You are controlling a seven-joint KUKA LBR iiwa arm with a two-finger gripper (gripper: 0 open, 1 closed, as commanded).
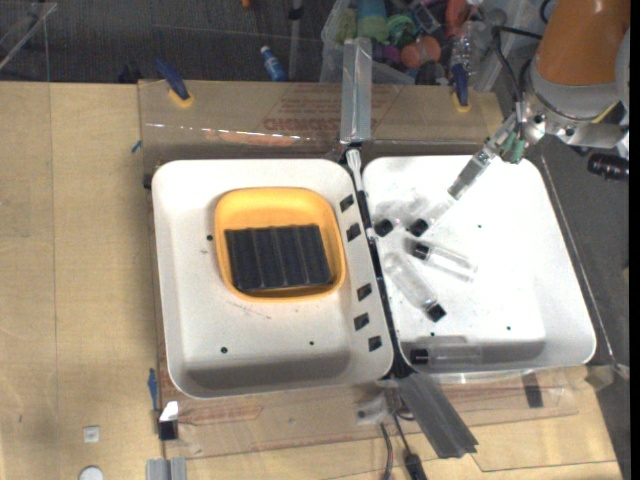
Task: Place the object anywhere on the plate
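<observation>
Claw hung over the upper part of the right bin, slim fingers pointing down-left from the grey wrist at the upper right; cannot tell whether it was open or closed, and nothing showed between the tips. Just below it, clear vials with black caps lay scattered across the right bin floor, near the middle divider, apart from the claw. Left bin held the yellow plate, with a dark ribbed block lying flat on it. Crate of coloured toys sat behind the bins.
</observation>
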